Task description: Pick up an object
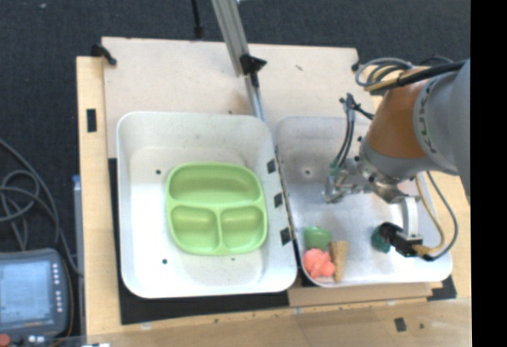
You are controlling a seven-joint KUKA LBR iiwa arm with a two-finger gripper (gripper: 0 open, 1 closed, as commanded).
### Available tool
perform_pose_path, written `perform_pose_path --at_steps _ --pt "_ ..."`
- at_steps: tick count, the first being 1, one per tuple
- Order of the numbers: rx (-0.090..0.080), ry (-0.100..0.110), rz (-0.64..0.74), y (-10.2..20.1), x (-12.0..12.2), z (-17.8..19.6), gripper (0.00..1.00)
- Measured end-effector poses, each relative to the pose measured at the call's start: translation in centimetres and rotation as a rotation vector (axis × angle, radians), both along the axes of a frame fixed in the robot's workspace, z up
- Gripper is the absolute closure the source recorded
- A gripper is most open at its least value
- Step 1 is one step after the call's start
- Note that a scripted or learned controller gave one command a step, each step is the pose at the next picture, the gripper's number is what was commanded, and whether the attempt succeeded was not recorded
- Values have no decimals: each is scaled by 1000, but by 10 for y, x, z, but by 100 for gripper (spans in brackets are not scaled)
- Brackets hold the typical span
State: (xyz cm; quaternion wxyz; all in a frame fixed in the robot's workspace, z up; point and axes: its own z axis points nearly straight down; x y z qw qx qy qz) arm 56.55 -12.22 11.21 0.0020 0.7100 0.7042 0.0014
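The right bin (301,139) holds a small green piece (318,236), a pink piece (318,263) and a tan cone (340,257), all clustered at its front left corner. Further right, near the front, lies a dark green piece (383,238). My gripper (336,187) hangs low over the middle of this bin, behind the cluster and a little to its right, apart from all the pieces. The grey arm with its orange band (396,127) covers the bin's back right part.
A light green divided plate (215,207) lies in the left bin (139,147). A slanted metal pole (226,9) rises from between the bins at the back. Cables loop around the wrist and over the right bin's right side.
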Motion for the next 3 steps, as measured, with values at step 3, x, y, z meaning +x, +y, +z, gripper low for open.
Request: perform_pose_path --at_steps 3 --pt "-2 -4 12 -4 -4 170 100"
